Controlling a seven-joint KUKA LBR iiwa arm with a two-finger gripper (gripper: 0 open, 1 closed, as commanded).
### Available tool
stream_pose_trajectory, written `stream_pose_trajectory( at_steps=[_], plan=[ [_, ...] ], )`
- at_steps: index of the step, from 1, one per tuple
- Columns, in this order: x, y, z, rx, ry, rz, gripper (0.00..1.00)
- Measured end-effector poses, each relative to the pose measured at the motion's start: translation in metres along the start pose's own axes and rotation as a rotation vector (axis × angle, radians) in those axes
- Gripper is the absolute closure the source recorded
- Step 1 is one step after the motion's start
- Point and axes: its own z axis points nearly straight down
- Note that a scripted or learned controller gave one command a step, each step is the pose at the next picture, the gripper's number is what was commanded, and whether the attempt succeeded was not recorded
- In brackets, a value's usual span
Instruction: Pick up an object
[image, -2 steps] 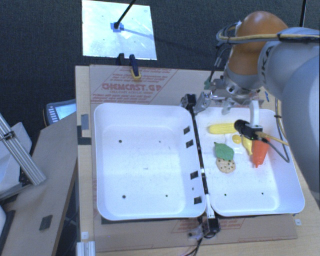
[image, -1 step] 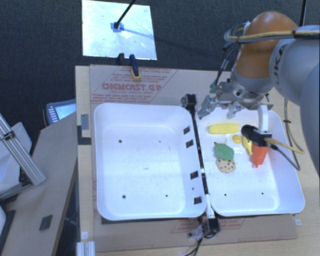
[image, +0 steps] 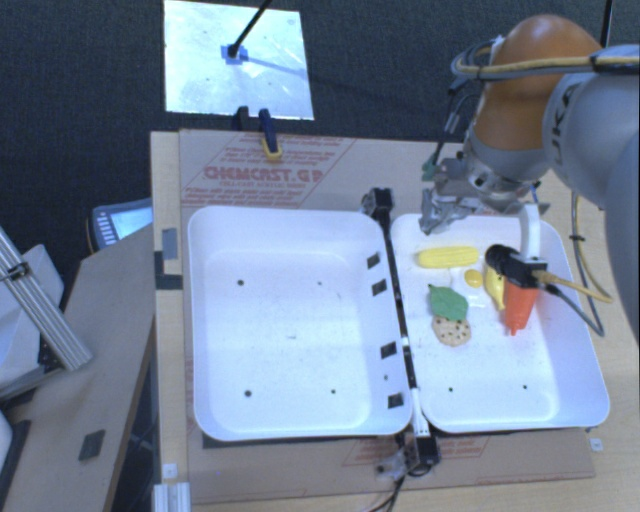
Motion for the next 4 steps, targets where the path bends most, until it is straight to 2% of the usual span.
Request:
stream_pose_trajectory(
  at_steps=[1,2,3,4],
  plan=[
    [0.002,-0.057,0.009,0.008,0.000,0.002,1.00],
    [0.068,-0.080,-0.073,-0.003,0.002,-0.009,1.00],
    [0.129,-0.099,-0.104,0.000,0.003,-0.009,1.00],
    [0.181,-0.093,-0.250,-0.013,0.007,-0.009,1.00]
  ],
)
